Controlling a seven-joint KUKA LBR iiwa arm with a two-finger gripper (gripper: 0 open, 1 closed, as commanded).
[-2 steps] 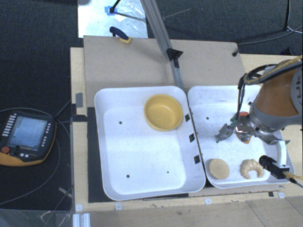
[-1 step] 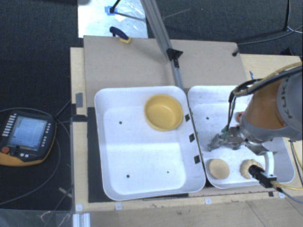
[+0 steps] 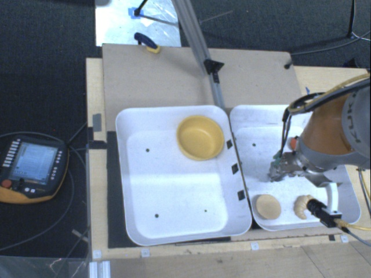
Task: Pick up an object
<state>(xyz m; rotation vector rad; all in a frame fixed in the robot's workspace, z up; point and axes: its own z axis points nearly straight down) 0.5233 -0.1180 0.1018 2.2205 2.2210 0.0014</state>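
On my screen, the bench [image 3: 255,77] takes up most of the view, a pale board carrying two shallow white bins side by side. I see the left bin [image 3: 174,213] as the larger of the two, with a yellow bowl [image 3: 200,136] sitting upright near its far right corner. Beside it, the right bin [image 3: 255,126] is partly covered by the arm [image 3: 336,135], which reaches in from the right with its orange band over the bin's right half. Off the bench to the left, a teach pendant [image 3: 32,167] lies on the dark floor. At the right bin's near edge I make out a round tan piece [image 3: 268,206] and, just right of it, a pale lumpy piece [image 3: 302,206]. My gripper [image 3: 281,169] hangs above the bin floor, apart from both pieces, and I cannot tell how wide it stands or whether it grips anything.
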